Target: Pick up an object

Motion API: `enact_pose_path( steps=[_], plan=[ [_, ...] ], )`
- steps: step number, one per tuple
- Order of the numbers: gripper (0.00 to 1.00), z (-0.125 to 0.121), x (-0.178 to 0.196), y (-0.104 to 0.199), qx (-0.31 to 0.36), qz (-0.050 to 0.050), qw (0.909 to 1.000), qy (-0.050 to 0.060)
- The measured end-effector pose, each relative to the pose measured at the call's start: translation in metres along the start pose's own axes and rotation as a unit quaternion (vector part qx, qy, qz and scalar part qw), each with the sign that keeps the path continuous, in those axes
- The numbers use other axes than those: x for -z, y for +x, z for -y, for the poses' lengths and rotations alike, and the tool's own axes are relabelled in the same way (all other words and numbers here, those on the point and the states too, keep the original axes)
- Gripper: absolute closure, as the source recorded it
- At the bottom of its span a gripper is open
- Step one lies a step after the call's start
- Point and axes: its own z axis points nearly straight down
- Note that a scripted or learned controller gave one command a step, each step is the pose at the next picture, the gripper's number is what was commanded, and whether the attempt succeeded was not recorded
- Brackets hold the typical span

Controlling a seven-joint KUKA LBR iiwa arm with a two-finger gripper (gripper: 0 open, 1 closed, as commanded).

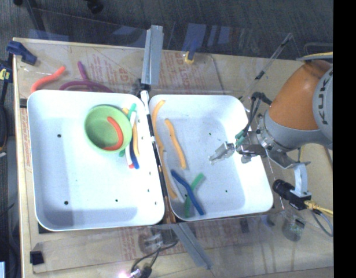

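Observation:
My gripper (pixel 221 153) hangs low over the right bin (pixel 256 198), toward its right side, with nothing visible between its fingers. The bin holds an orange strip (pixel 176 143) left of the gripper, another orange strip (pixel 156 110) at its top left corner, and a blue piece (pixel 185 191) crossed with a green piece (pixel 194 185) near the front. All lie to the left of the gripper, apart from it. The left bin (pixel 79 201) holds a green bowl (pixel 106 127) with a red ring inside it and several coloured sticks (pixel 133 146) leaning beside it.
The arm's orange and grey wrist (pixel 299 109) overhangs the right bin's right rim. A divider rail (pixel 152 54) stands at the back between the bins. Loose orange and purple strips (pixel 68 80) lie on the bench behind the left bin. Cables and a connector (pixel 290 193) sit at the right.

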Motion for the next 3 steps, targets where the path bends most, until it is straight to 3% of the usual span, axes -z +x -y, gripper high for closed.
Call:
enact_pose_path(
  steps=[1,2,3],
  plan=[
    [0.00,-0.020,-0.114,0.066,0.071,0.002,0.9975,-0.001],
    [1.00,-0.019,-0.104,0.065,0.072,0.001,0.9974,0.001],
    [1.00,-0.053,0.023,0.084,-0.004,0.000,1.0000,-0.002]
  ],
)
